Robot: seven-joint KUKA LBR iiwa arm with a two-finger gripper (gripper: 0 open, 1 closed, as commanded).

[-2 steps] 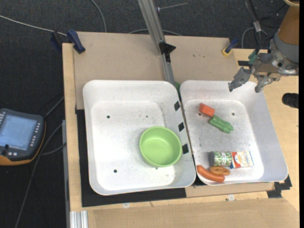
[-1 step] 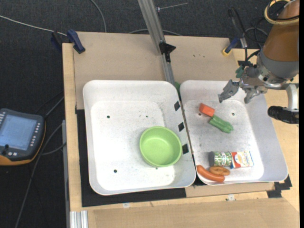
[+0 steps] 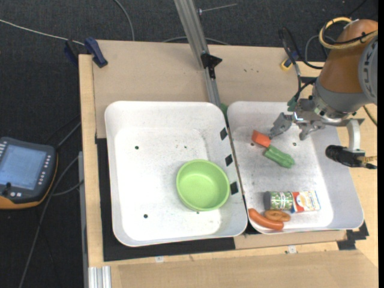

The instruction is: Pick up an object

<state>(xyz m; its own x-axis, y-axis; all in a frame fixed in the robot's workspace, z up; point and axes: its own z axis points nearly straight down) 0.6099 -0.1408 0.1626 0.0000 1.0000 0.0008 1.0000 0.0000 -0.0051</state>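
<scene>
Bins sit side by side on the bench [image 3: 150,71]. The left bin [image 3: 126,125] carries a round lime-green bowl [image 3: 203,185] near its right wall, toward the front edge. The right bin [image 3: 342,191] carries four things. A small orange-red block [image 3: 260,139] lies near the bin's back left corner, and a green ridged piece [image 3: 279,156], shaped like a short pickle, lies just beside it, nearer the middle. Along the front edge lies a small carton [image 3: 292,201] on its side, with a dark green end and a white and red end. An orange-red sausage-shaped piece [image 3: 266,219] touches the carton's left end at the front left corner. The gripper [image 3: 292,127] hangs over the back part of the right bin, its two fingers spread wide with nothing between them; its left fingertip is just beside the orange-red block.
</scene>
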